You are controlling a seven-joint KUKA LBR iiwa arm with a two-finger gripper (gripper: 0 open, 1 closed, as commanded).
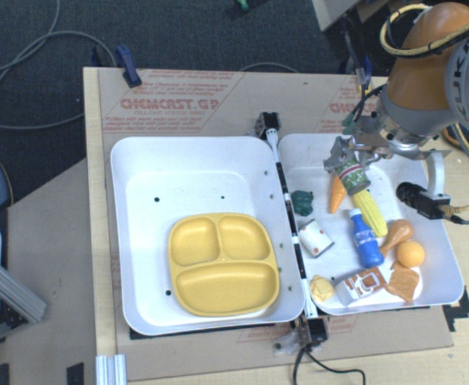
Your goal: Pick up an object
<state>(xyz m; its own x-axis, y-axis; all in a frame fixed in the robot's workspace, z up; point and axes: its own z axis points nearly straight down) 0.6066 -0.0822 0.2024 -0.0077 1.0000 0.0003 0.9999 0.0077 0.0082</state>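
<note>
Upper right of frame: pincer [348,157] low in right bin [450,283], just above carrot [337,192] and corn [369,208]. Opening: cannot tell. Step looks like reach; next needs closing, lifting.

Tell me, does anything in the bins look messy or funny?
The toys in the right bin lie jumbled close together: corn, carrot, blue bottle and orange. The yellow tray sits slightly crooked in the left bin. Nothing looks spilled or broken.
</note>
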